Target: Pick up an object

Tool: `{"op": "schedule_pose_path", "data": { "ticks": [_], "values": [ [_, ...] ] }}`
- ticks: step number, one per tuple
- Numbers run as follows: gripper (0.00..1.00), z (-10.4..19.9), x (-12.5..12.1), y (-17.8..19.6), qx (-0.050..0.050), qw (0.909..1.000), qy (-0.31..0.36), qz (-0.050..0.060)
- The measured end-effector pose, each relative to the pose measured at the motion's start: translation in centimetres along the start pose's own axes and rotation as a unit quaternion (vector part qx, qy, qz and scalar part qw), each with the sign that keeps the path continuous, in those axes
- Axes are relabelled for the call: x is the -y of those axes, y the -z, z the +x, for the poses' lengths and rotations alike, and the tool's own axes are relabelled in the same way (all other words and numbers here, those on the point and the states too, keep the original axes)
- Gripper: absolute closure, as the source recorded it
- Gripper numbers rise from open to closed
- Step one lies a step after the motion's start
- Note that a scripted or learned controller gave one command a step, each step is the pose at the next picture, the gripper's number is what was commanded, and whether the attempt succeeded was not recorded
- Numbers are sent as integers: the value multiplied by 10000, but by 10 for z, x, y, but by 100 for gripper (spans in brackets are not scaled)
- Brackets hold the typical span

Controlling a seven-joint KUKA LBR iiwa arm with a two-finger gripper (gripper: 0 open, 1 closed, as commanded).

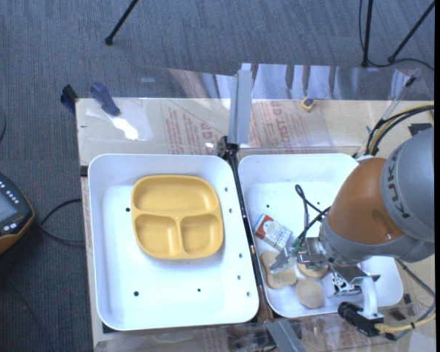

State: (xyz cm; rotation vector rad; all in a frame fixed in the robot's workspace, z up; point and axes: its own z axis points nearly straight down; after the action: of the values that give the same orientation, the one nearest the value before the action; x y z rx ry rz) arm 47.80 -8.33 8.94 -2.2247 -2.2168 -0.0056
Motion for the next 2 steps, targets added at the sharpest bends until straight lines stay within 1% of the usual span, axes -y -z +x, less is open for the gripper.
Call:
{"op": "schedule_pose_path", "data": {
  "ticks": [1, 2],
  "values": [
    [100, -2, 0, 6, -13, 10000, -37, 27],
    [100, 0, -82, 1, 24, 10000, 13, -44]
  ]
}}
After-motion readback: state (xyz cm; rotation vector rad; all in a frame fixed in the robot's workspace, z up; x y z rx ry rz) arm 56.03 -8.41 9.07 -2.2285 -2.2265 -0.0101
